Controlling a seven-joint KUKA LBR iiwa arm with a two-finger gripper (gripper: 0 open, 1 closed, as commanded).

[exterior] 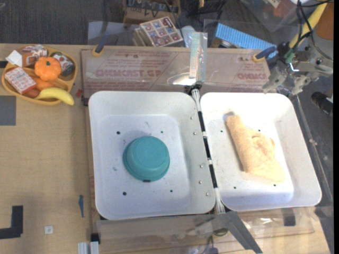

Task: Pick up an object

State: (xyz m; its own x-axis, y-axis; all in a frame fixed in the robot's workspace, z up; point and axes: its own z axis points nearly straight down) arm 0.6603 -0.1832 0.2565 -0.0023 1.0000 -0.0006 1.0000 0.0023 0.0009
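Two candidates on offer here, one per bin. In the left bin (100, 115) a teal bowl (146, 158) sits upside down, base up, close to the middle of the floor and clear of every wall. That looks a deliberate sort of layout: nothing crowding it, open room on all sides for fingers to come down. Turned over like that, though, it shows a smooth rounded back and no rim to hook, so I'd judge it the trickier grab.

Over the divider, in the right bin (302, 142), a tan cloth (254, 151) lies flat and rumpled, running at a slant from near the upper left of the floor down toward the lower right. Soft, low, with folds to pinch; likely the easier pick, though a pinch could slip off a thin layer.

Now the gripper (288, 74): it's up beyond the far right corner of the right bin, above the bench rather than over either floor, well apart from both objects. It sits among cables and metal fittings, and whether it's spread or closed I cannot tell. Nothing is visible in its grasp, and it touches neither bowl nor cloth.

So the pick has not begun. Off to the far left, a yellow dish of toy food (39, 75) rests on the bench, outside both bins and out of play.
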